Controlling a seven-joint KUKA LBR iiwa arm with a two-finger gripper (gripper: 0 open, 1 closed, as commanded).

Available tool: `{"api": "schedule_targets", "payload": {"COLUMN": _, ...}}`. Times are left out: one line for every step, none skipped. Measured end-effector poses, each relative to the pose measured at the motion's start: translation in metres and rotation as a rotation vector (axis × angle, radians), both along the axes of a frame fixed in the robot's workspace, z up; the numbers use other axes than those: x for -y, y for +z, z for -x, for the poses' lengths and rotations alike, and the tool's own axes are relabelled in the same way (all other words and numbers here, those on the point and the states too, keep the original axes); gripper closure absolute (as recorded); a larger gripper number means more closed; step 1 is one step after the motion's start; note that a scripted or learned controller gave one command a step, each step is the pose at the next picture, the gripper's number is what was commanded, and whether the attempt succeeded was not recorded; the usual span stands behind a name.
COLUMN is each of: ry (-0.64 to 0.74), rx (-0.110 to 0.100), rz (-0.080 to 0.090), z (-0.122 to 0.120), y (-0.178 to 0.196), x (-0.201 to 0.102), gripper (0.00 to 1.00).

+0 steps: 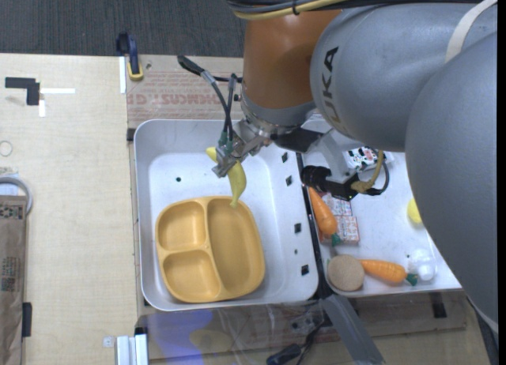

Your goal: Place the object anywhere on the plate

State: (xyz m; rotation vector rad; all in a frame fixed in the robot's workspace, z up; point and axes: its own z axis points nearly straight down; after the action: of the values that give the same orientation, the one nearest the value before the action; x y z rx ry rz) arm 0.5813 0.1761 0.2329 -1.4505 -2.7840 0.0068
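A yellow three-compartment plate [210,249] lies in the left bin [150,197], toward its front. My gripper [228,159] hangs over the bin just behind the plate's far rim, shut on a yellow banana [236,182]. The banana dangles from the fingers with its lower tip at the plate's far edge, over the large right compartment.
The right bin [379,229] holds two carrots [320,210] [384,271], a round tan disc [345,272], a small printed packet [346,221], a black-and-white toy [362,156] and a yellow item [414,212] at the arm's edge. The arm covers much of that bin.
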Motion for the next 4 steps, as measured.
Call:
{"api": "schedule_targets", "payload": {"ry": -0.109, "rx": -0.002, "rz": 0.002, "z": 0.041, "y": -0.066, "x": -0.040, "gripper": 1.00}}
{"api": "schedule_targets", "payload": {"ry": 0.121, "rx": -0.004, "rz": -0.001, "z": 0.102, "y": -0.110, "x": 0.013, "gripper": 1.00}}
{"api": "schedule_targets", "payload": {"ry": -0.203, "rx": -0.002, "rz": 0.010, "z": 0.056, "y": -0.132, "x": -0.027, "gripper": 1.00}}
{"api": "schedule_targets", "payload": {"ry": -0.352, "rx": 0.000, "rz": 0.004, "z": 0.071, "y": -0.035, "x": -0.005, "gripper": 1.00}}
